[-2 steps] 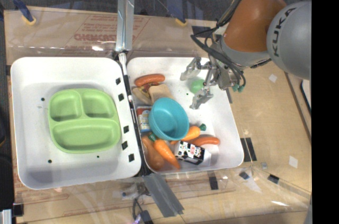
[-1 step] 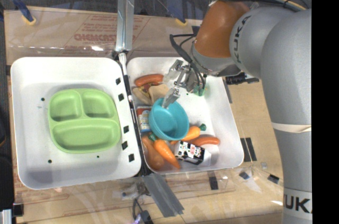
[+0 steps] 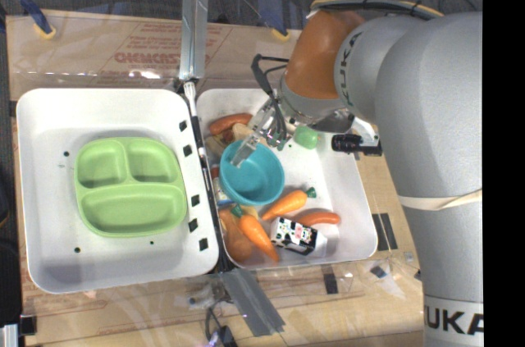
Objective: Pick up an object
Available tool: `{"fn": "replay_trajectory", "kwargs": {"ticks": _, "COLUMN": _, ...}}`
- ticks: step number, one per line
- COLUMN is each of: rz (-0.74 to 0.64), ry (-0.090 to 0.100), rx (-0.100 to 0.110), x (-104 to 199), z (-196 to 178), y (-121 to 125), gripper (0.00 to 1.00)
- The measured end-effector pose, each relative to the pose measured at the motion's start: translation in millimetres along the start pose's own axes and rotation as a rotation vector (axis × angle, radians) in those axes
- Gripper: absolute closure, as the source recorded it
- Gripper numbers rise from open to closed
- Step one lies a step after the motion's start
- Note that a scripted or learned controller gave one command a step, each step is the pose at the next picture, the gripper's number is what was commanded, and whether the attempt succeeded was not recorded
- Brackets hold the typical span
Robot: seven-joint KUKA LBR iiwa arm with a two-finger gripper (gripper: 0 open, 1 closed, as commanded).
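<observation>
In the right bin (image 3: 354, 198) a blue bowl (image 3: 254, 177) sits left of centre. My gripper (image 3: 248, 147) hangs at the bowl's upper rim, tilted down and to the left from the orange-banded wrist. Around the bowl lie an orange carrot (image 3: 285, 203), a second carrot (image 3: 255, 233), a reddish sausage (image 3: 317, 217), another sausage (image 3: 229, 125), a small green piece (image 3: 307, 139) and a black-and-white patterned box (image 3: 294, 235). Nothing shows as lifted off the bin floor.
The left bin (image 3: 41, 124) holds a green divided plate (image 3: 130, 186). A grey divider bar (image 3: 193, 34) stands between the bins at the back. The arm's large grey body covers the bench to the right of the right bin.
</observation>
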State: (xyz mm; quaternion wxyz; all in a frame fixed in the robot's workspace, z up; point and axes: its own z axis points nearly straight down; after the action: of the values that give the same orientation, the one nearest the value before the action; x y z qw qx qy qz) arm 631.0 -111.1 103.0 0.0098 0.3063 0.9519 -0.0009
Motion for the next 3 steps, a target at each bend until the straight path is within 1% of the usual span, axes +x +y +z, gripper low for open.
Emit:
{"fn": "replay_trajectory", "kwargs": {"ticks": 1, "rz": -0.008, "ry": -0.008, "rx": -0.001, "x": -3, "z": -18, "y": 1, "gripper": 1.00}}
{"fn": "replay_trajectory", "kwargs": {"ticks": 2, "rz": 0.273, "ry": 0.017, "rx": 0.007, "x": -32, "z": -26, "y": -65, "gripper": 1.00}}
{"fn": "replay_trajectory", "kwargs": {"ticks": 3, "rz": 0.272, "ry": 0.018, "rx": 0.007, "x": -31, "z": -26, "y": -64, "gripper": 0.00}}
